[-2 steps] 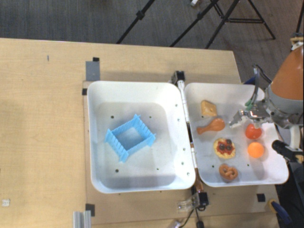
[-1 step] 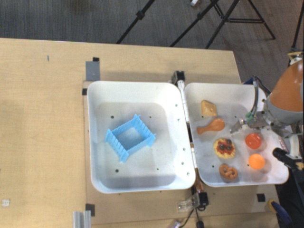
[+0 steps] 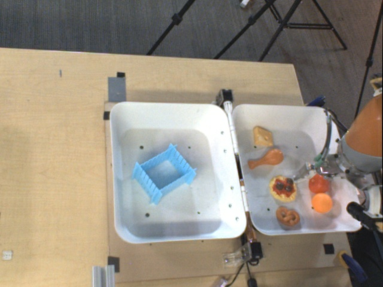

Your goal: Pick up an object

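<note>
The end effector [image 3: 317, 171] hovers directly over the red tomato [image 3: 319, 184]; its grip state is unclear. The tomato looks light, smooth, rounded; grip across its middle.

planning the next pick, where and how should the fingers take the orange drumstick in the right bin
Take the drumstick by its thin handle end, which points left toward the wall between the bins. Come straight down from above and close across the narrow shaft. It lies flat on the right bin floor with bare floor around that end, while the fat end sits nearer the small pizza. This is a judgement from one slanted view.
</note>
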